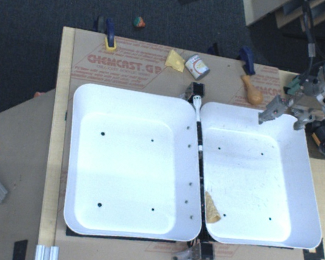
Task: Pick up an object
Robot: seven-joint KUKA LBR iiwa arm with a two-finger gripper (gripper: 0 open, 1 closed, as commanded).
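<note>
A small tan wedge-shaped object (212, 209), flat and rough-edged, lies in the right bin (299, 198) against its near-left wall, long axis running from far-left to near-right. The smooth white plastic left bin (80, 143) sits beside it on the cardboard-covered tabletop (136, 65). The jaws (285, 114) hang spread apart, holding nothing, over the right bin's far rim. The arm is cut off at the frame's edge.

Two bins (86, 144) side by side, scrap (212, 207) in right bin (299, 198)
</note>
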